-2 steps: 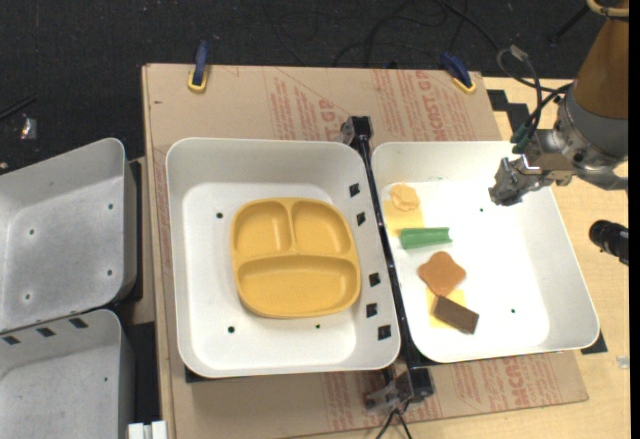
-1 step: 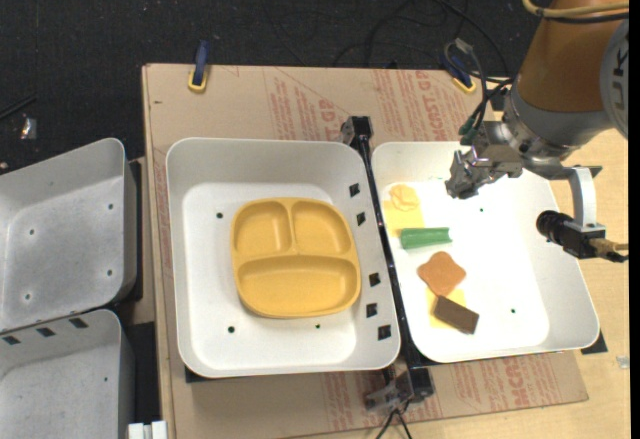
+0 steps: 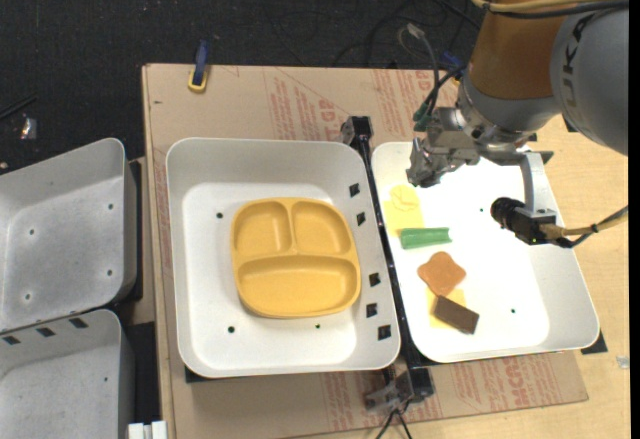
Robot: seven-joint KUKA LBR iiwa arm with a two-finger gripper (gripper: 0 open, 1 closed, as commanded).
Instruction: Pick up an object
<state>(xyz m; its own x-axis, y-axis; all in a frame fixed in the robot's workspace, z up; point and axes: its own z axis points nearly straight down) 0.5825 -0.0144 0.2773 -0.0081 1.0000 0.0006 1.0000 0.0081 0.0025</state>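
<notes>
Presently the pick is not accomplished: nothing is lifted, and every candidate object lies on the floor of the right bin [image 3: 560, 322], namely a pale yellow piece [image 3: 403, 202], a green stick [image 3: 425, 237], an orange-brown piece [image 3: 441, 273] and a dark brown block [image 3: 455, 314]. My gripper [image 3: 425, 170] hangs low over the far left part of that bin, just beside the yellow piece at its far edge, the green stick near and the other two further toward the front; whether it is open or closed I cannot tell. Descent, grasp and lift all remain, in my judgement, and the yellow divided tray [image 3: 296, 257] in the left bin [image 3: 200, 327] sits well apart from my reach.

Small toy foods [image 3: 441, 273] in right bin [image 3: 560, 272]
</notes>
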